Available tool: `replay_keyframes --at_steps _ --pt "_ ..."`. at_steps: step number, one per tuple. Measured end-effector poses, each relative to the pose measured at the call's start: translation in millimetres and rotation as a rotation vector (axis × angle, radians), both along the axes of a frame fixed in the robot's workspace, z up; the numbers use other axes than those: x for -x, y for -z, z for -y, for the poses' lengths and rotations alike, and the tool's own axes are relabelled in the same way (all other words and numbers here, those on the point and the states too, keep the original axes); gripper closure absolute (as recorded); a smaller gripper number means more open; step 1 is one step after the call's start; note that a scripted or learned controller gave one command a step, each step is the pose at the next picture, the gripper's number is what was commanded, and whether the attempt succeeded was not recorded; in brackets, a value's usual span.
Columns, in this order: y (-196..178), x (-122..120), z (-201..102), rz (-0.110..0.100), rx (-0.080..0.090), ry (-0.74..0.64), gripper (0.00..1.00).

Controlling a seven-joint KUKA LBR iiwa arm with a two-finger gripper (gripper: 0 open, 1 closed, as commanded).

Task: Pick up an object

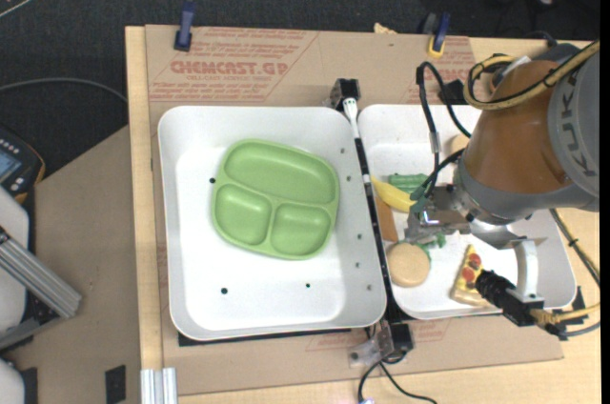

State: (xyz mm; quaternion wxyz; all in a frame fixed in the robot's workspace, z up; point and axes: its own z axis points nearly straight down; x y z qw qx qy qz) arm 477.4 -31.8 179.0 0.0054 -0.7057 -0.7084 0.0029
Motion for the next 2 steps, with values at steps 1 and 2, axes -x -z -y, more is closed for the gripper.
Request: replay_keyframes --at_steps 1,2 --pt "-96 -4 -57 0.023 0.000 -0.005 1.00" --pt "-66 0 -156 0.006 0.000 -0.007 1.00"
